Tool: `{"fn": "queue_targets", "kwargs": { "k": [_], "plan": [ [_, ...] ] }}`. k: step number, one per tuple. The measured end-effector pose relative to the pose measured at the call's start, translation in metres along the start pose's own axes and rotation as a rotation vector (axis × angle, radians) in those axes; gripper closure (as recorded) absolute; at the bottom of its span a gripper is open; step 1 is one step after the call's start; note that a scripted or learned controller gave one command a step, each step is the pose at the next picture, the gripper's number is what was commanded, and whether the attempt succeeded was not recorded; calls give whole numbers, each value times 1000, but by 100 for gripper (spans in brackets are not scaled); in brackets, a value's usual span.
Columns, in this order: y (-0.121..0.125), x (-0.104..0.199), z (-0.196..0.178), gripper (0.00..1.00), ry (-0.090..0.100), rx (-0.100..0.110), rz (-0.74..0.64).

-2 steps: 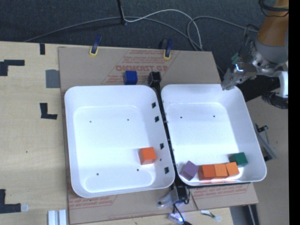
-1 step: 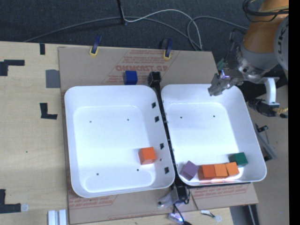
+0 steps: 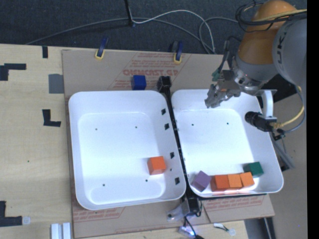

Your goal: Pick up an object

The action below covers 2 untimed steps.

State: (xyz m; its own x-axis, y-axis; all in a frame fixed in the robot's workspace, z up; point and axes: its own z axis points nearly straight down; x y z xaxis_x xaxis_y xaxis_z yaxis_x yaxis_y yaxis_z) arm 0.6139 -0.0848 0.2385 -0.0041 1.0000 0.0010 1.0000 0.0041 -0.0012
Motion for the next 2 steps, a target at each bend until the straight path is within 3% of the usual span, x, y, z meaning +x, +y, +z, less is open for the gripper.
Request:
{"fn": "queue_targets", "kwargs": {
  "k": [2],
  "plan": [
    [-29,98,-3,100,0,0,0]
  ]
}}
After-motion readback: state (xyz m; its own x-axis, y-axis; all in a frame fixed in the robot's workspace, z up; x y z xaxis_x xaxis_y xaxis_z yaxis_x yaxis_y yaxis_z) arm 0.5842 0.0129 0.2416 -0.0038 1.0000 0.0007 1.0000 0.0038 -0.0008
